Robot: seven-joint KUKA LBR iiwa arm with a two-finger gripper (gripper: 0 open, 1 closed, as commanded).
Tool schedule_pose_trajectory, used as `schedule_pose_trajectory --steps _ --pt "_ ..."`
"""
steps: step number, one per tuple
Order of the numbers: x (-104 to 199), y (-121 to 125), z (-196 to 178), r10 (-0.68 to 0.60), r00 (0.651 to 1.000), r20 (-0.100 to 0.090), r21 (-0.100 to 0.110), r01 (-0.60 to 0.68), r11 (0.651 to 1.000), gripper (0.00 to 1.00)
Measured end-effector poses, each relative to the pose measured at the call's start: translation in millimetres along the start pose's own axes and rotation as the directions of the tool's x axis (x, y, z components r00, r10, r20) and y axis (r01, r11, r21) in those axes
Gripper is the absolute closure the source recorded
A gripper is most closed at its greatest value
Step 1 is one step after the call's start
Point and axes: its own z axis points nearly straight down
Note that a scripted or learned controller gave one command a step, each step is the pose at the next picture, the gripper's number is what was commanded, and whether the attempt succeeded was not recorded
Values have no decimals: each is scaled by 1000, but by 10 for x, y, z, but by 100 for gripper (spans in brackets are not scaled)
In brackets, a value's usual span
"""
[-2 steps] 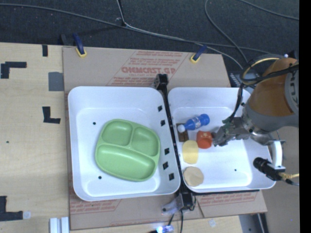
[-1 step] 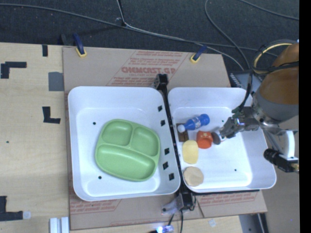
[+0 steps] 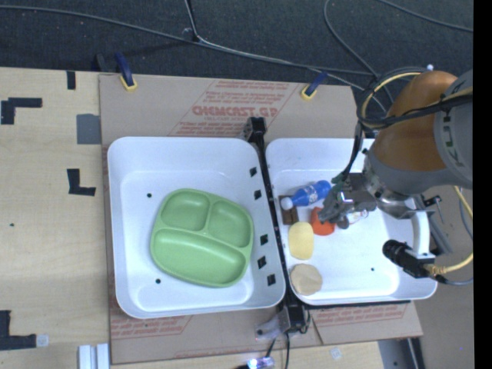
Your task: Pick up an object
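just under the pincer (image 3: 336, 210) sits a red piece (image 3: 324, 226), likely its target, w/ a blue bottle (image 3: 310, 193) to its upper left and a yellow block (image 3: 300, 240) at lower left; can't tell if pincer is spread or pinching. items crowd the right bin (image 3: 369, 279) divider wall, open room on the arm's side.

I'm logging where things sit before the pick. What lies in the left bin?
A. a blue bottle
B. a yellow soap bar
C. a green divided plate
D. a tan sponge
C: the green divided plate lies alone in the left bin, while the small things lie in the right bin.
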Motion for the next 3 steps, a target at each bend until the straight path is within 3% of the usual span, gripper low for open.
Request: schedule_pose_trajectory --steps 2,3 --pt "1209 27 1 -2 1000 0 1 2 1000 100" --pt "1782 -119 22 -1 1000 0 2 1 1000 100"
